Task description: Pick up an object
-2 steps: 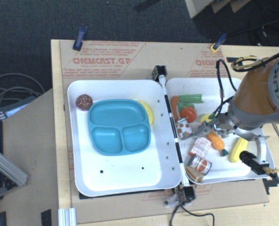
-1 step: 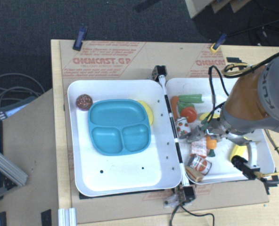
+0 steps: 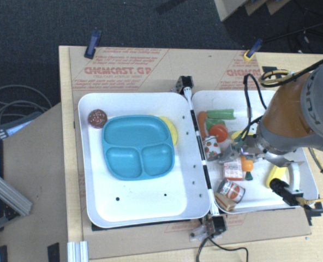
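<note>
My gripper (image 3: 241,150) hangs low over the middle of the right bin (image 3: 309,184), with the orange-banded arm (image 3: 292,113) coming in from the right. Directly under and around it lie a small white and red carton (image 3: 233,170), a small orange piece (image 3: 247,165) and a white packet with red print (image 3: 211,147). A red tomato-like piece (image 3: 218,132) and a green piece (image 3: 220,114) sit farther back. A small can (image 3: 230,191) lies near the bin's front edge. The arm covers the bin's right-hand part.
The left bin (image 3: 145,206) holds a blue divided plate (image 3: 137,146), a yellow item (image 3: 172,130) tucked behind the plate's right edge and a brown round thing (image 3: 97,118) in the back left corner. A yellow object (image 3: 276,174) lies right of the gripper.
</note>
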Tool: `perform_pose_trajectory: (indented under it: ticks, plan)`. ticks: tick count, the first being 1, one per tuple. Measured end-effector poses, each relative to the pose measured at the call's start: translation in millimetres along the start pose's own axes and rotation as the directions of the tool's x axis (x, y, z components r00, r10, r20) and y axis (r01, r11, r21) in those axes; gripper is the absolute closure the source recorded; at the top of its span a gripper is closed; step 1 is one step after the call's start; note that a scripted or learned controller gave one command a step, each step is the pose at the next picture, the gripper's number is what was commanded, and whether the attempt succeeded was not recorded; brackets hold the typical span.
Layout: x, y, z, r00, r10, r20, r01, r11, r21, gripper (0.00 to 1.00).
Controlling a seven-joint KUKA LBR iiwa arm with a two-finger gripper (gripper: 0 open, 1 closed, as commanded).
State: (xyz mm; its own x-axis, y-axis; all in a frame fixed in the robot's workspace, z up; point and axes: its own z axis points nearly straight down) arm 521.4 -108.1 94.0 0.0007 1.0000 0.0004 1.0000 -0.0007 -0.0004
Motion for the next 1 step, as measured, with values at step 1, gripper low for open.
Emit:
perform_pose_trajectory:
  ticks: [1]
  plan:
    - [70.1,36.7,-104.2,1.0,-0.003,-0.001,0.003,1.0,-0.003,1.0]
